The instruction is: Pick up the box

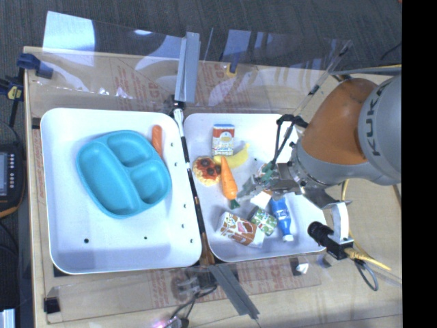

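Hovering low over the right white plastic bin, claw is just beside a long orange carrot; can't tell how open it is. Small red-and-white printed box stands upright near the far wall, touching 1 yellow banana.

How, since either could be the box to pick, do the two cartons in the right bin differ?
The far carton stands upright beside the banana; the near carton lies on its side beside a green packet. The near carton looks longer than the far carton. Both carry red and white print.
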